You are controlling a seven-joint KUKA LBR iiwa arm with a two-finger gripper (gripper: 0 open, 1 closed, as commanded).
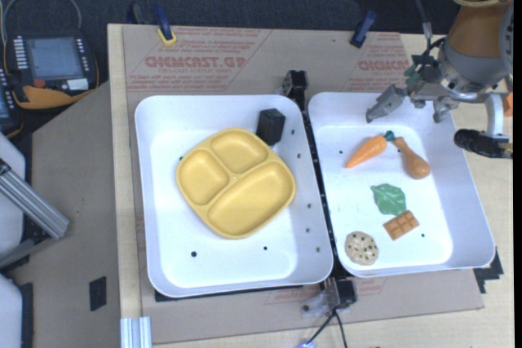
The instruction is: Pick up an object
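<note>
The right bin (465, 200) holds an orange carrot (365, 151), a brown drumstick (410, 158), a green leaf (389, 197), an orange waffle piece (400, 225) and a cookie (360, 248). My gripper (407, 112) hangs over the far end of this bin, just beyond the carrot and the drumstick. It is open, its fingers spread wide with nothing between them. One grey finger (383, 104) points left toward the bin's far-left corner.
In the left bin (163, 257) a yellow divided plate (236, 182) lies beside a small black block (270, 125) at its far right. A black divider (314, 167) runs between the bins. The arm's orange band (481, 4) is at the top right.
</note>
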